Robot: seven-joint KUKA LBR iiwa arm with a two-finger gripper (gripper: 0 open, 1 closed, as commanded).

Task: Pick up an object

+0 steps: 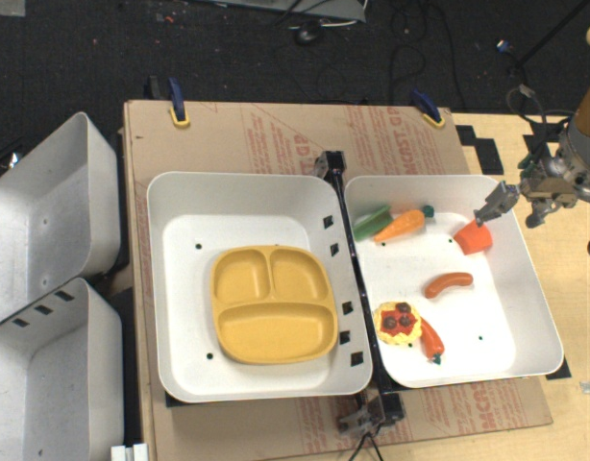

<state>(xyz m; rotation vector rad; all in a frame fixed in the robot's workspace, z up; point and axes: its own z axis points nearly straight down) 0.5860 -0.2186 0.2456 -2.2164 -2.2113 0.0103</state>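
The right bin holds several toy foods: a green piece, a carrot, an orange-red block, a sausage, a small pizza and a red pepper. My gripper hovers over the bin's far right corner, open, its fingers spread with nothing between them. Its left finger points down just above and right of the orange-red block, apart from it.
A yellow divided plate lies in the left bin. A black divider runs between the two bins. Two spare white bins lean at the far left. Cardboard lies under the bins.
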